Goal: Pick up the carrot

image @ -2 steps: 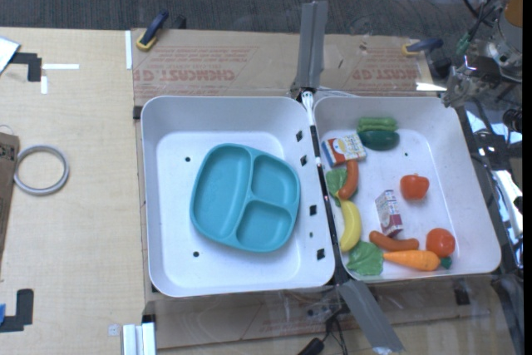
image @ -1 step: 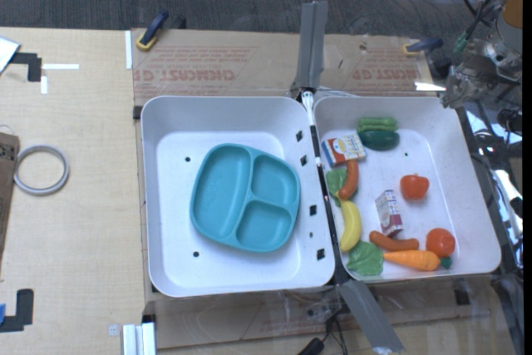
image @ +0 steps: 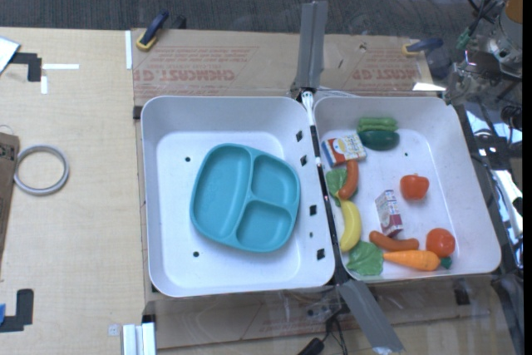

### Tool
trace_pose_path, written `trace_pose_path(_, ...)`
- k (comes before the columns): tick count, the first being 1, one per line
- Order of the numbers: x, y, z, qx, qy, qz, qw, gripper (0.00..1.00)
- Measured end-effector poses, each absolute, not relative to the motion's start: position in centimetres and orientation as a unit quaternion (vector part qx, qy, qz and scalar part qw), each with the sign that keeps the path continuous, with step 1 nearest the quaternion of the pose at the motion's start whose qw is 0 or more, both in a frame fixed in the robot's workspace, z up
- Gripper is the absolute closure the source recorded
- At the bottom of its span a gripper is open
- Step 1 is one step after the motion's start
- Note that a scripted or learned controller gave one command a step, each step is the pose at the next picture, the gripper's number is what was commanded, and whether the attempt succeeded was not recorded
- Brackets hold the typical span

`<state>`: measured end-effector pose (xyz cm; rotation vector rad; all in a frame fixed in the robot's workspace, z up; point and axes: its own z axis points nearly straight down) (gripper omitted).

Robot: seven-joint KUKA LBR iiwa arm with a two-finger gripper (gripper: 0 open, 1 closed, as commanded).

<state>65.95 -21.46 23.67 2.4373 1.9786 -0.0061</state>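
Observation:
The carrot (image: 413,259) is orange with a green end and lies flat near the front right corner of the right bin (image: 449,129). It touches a brown sausage (image: 393,243) just behind it, and a red tomato (image: 440,241) sits at its right end. My gripper (image: 475,77) hangs at the far right, above the right bin's back right corner and far from the carrot, partly lost among cables.
The right bin also holds a banana (image: 351,226), a green leaf (image: 366,259), a small packet (image: 388,212), a second red fruit (image: 414,186), a hot dog (image: 350,179), a carton (image: 343,149) and a green vegetable (image: 378,133). A teal divided plate (image: 246,197) lies in the left bin (image: 166,145).

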Motion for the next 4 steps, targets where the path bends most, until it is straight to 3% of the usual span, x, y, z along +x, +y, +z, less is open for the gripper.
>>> trace_pose_path(3,65.9,-21.2,23.5,0.819,0.574,-0.0009,0.000,1.00)
trace_pose_path(4,65.9,-17.4,21.9,0.805,0.593,-0.0009,0.000,1.00)
